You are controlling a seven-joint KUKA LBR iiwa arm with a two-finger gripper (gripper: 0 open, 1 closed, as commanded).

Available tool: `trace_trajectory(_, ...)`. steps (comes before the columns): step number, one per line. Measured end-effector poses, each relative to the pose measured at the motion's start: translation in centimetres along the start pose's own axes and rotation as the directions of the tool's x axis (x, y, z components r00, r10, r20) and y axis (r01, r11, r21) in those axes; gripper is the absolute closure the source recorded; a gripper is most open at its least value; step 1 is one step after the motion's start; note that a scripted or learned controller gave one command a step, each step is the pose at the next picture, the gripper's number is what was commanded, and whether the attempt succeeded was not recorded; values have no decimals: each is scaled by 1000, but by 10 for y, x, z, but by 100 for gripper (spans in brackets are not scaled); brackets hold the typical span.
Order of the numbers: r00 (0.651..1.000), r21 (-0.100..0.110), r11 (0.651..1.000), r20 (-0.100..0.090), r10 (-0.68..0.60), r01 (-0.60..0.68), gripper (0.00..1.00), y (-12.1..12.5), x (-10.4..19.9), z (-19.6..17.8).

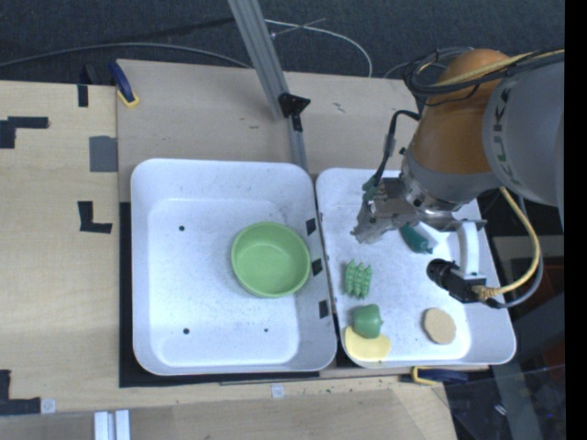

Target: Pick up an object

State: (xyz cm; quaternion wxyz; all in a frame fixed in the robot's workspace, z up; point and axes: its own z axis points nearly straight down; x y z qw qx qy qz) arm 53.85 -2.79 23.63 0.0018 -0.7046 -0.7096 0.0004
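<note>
Starting at the left bin (165,200), a green bowl (270,258) sits near its right wall. Across the divide in the right bin (495,337) lie a green spiky piece (358,279), a green-and-yellow lump (367,331) and a tan disc (439,325). My gripper (369,230) hangs above the spiky piece; whether anything sits between my fingers, I cannot tell.

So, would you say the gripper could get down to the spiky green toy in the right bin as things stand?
Probably yes. The gripper hangs over the right bin, just above the spiky green toy, which lies by itself with bare floor around it; the green block sits apart, nearer the front.
</note>
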Motion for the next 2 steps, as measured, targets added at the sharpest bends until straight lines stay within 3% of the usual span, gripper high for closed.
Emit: trace_trajectory(2, 1000, 1, 1000, 1, 0, 0, 100, -3, 113, 21)
